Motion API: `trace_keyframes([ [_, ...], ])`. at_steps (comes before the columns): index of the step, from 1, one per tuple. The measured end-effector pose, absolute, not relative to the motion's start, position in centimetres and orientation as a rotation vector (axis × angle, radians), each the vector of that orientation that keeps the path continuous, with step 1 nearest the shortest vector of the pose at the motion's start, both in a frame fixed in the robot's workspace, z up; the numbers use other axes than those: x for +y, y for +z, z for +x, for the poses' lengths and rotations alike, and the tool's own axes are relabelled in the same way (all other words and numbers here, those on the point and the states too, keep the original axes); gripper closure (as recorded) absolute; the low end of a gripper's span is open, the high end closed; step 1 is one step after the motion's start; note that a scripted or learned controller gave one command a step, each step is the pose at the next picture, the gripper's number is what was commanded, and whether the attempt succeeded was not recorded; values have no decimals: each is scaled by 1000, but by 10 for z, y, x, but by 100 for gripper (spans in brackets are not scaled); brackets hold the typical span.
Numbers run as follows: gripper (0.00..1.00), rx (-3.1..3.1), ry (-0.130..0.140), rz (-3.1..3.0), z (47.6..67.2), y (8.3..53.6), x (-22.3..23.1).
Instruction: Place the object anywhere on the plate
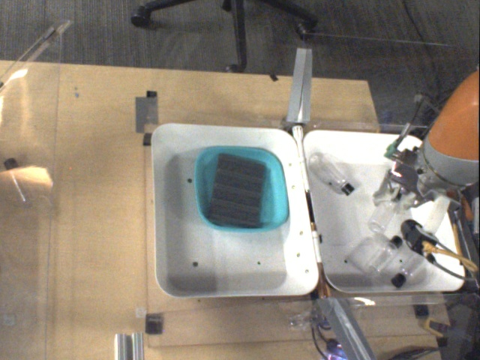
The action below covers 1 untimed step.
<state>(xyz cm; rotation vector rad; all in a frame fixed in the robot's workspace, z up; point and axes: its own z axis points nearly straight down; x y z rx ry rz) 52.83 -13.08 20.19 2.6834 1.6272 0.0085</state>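
We count two white bins on the counter (pixel 90 201): the left bin (pixel 172 268) and the right bin (pixel 337 276). One teal plate (pixel 279 193) sits in the left bin, well off to the left of the jaws (pixel 401 172), and one dark ridged block (pixel 238 191) is lying flat on it, pretty much centered. The jaws hang over the right bin, and honestly we can't tell how they stand from this angle. Around them we make out three clear plastic bottles with dark caps: one (pixel 330 175) to their left, one (pixel 386 212) just below them, and one (pixel 375 257) further down near the bin's front edge.
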Motion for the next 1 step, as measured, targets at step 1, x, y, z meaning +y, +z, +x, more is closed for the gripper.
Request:
trace_keyframes([
  [1,0,1627,8,2683,528,202,-131],
])
